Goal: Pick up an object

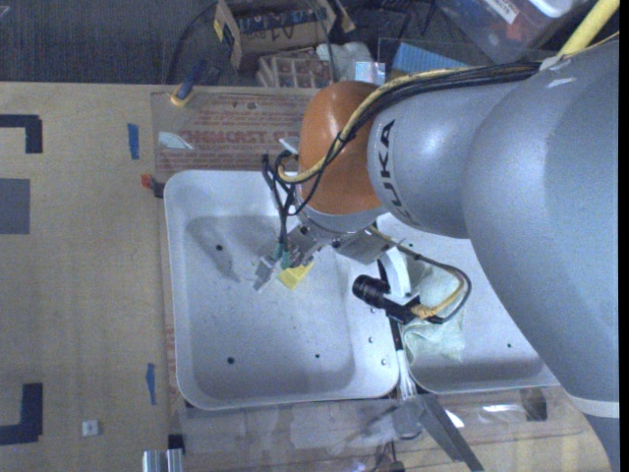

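While the grey arm (472,146) reaches over the left bin (197,362), its jaws (278,266) sit closed around a small yellow object (292,277), just above the bin's floor.

A pale wooden bench top (79,293) is stretching across the left of the scene, carrying black corner marks (25,131) and short strips of blue tape (134,141). A reddish-brown printed board (231,131) is lying at the far side of the bench. Beyond it, a dark floor (98,23) is running along the far edge, where an open cardboard box (275,23) is sitting among tangled cables, with a clear plastic tub (511,3) standing at far right.
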### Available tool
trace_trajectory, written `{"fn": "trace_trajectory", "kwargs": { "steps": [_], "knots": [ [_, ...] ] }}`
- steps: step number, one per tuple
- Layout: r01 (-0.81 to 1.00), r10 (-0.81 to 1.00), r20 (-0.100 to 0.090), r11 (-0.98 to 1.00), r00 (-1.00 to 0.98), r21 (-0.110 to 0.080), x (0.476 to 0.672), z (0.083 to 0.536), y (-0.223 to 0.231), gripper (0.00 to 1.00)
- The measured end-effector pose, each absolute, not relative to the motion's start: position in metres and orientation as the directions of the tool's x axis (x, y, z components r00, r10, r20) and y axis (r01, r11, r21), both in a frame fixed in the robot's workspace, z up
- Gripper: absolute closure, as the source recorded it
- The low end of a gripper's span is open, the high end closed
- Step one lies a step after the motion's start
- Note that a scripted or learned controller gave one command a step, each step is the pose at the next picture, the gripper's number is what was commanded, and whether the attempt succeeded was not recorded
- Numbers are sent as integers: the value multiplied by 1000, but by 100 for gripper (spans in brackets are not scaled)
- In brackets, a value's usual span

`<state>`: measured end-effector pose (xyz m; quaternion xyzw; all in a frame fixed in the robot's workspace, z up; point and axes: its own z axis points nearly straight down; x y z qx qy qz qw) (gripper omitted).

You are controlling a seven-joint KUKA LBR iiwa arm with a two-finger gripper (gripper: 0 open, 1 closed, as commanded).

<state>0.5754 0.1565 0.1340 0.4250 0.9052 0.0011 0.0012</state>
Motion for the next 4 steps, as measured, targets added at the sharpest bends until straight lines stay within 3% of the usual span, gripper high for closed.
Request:
{"fn": "trace_trajectory", "kwargs": {
  "steps": [1,2,3,4],
  "knots": [
    [730,730,-2,683,-683,4,580,95,213,0],
    [941,941,-1,337,-337,11,655,90,206,0],
    [1000,1000,2,28,-28,6,633,90,175,0],
    [968,969,12,-246,246,40,592,96,163,0]
  ]
}}
